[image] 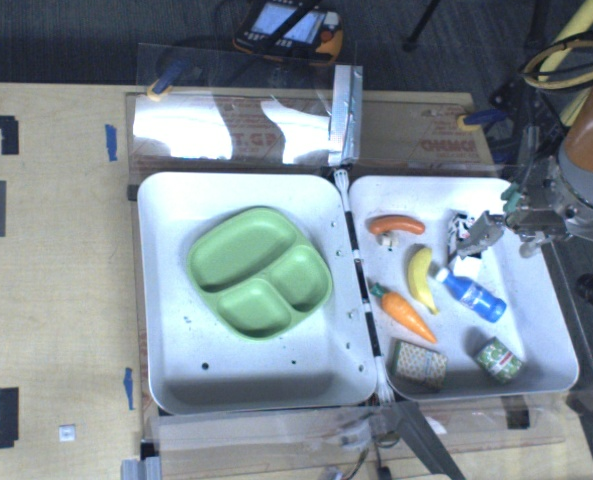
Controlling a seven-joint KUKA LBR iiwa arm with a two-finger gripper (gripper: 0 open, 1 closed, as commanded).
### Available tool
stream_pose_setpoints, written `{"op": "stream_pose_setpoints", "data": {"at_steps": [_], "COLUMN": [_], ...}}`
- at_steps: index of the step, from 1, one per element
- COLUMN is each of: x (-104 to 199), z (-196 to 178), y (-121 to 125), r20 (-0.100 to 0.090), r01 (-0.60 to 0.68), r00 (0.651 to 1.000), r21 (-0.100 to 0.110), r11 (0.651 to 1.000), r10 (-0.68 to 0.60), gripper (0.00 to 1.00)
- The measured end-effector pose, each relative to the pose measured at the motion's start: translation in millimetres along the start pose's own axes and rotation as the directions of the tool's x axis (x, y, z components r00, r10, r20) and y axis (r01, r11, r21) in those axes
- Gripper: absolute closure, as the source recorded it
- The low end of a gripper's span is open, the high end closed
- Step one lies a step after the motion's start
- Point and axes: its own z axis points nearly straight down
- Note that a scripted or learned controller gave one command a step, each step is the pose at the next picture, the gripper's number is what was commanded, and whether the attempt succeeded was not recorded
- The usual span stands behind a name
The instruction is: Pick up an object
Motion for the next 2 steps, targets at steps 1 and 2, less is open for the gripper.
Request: {"op": "stream_pose_setpoints", "data": {"at_steps": [1, 2], "x": [-20.8, -47.2], "z": [-64.9, 20.2], "y": [-6.3, 66.7], "r20": [0.001, 0.002], "r01": [-0.008, 0.169], "r00": [1.0, 0.986], "r21": [-0.004, -0.003], "r11": [1.0, 0.986], "r10": [0.008, -0.169], "gripper": [0.0, 0.0]}}
